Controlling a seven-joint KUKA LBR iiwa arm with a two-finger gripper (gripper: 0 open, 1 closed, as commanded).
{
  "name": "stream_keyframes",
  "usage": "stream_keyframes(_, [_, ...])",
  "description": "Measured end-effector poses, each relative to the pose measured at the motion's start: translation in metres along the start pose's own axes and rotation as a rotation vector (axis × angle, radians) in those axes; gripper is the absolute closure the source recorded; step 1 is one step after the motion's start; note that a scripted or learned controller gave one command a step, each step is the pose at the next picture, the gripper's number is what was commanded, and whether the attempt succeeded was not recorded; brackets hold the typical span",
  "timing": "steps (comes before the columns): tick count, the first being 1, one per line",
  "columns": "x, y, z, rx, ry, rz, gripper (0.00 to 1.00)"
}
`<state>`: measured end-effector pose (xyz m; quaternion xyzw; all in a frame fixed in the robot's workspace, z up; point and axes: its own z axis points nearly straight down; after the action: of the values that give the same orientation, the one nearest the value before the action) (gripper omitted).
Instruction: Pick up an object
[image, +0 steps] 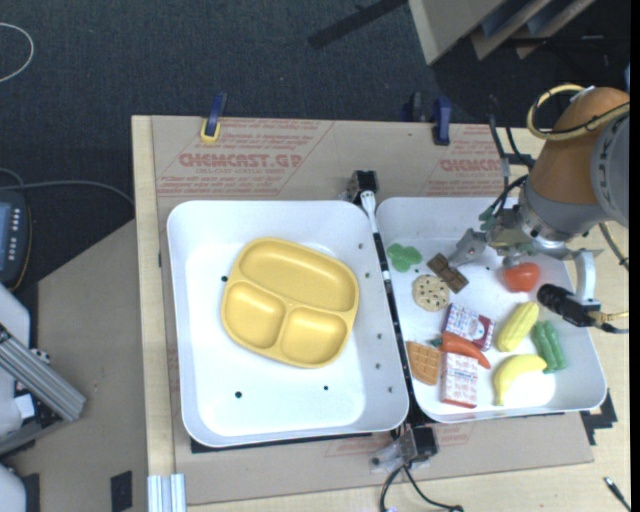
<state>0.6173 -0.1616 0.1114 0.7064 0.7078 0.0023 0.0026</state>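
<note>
My gripper (488, 243) hangs over the upper middle of the right bin (590, 385), below the arm's orange band. It is just right of a brown chocolate block (447, 272) and left of a red tomato (521, 276). I see nothing held in it. A green leafy piece (404, 257) and a round cookie (431, 292) lie at the bin's left side. Lower down are a red-and-white packet (468, 325), a second packet (460, 378), an orange carrot (463, 347), a waffle (424, 362), a yellow corn cob (517, 326), a banana (520, 372) and a green pod (548, 345).
The left bin (195, 300) holds a yellow three-compartment tray (290, 300). A black divider rail (385, 290) runs between the two bins. Clamps sit on the board's far edge, and cables lie near the front.
</note>
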Motion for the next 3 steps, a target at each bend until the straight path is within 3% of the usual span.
stream_keyframes(1, [0.000,0.001,0.025,0.008,0.001,0.001,0.00])
stream_keyframes(2, [0.001,0.004,0.011,-0.002,0.002,0.001,1.00])
stream_keyframes(3, [-0.005,0.014,-0.039,0.001,-0.002,0.001,1.00])
